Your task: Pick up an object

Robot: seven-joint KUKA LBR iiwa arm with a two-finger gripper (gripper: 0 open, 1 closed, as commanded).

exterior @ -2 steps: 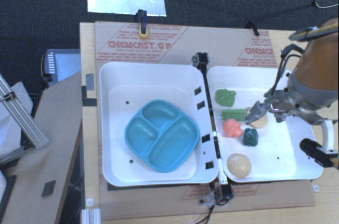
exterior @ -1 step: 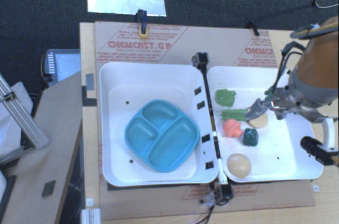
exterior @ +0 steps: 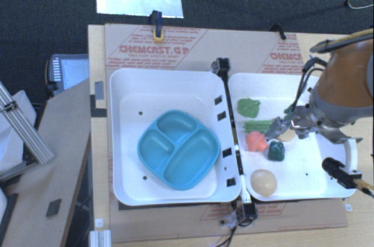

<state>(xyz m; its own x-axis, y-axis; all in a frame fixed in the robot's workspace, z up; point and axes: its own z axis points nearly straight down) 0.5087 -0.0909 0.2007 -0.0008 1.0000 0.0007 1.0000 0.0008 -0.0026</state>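
- You are looking at the gripper (exterior: pixel 277 127) reaching in from the right and sitting low over the right bin (exterior: pixel 304 184), its tip pointing left.
- Its grey fingers are blurring together at the tip, so you cannot tell whether they are spread or closed, and nothing is visibly showing between them.
- The green stick (exterior: pixel 258 125) is lying just left of the tip, seemingly touching it.
- The pink piece (exterior: pixel 255 141) is lying just below and left of the tip, and the dark green piece (exterior: pixel 276 151) is sitting just below it, touching the pink one.
- The green leaf (exterior: pixel 249 107) is lying farther up, and the tan ball (exterior: pixel 263 182) is resting well apart near the bin's front.
- The blue tray (exterior: pixel 177 149) is sitting alone in the left bin (exterior: pixel 125 181).
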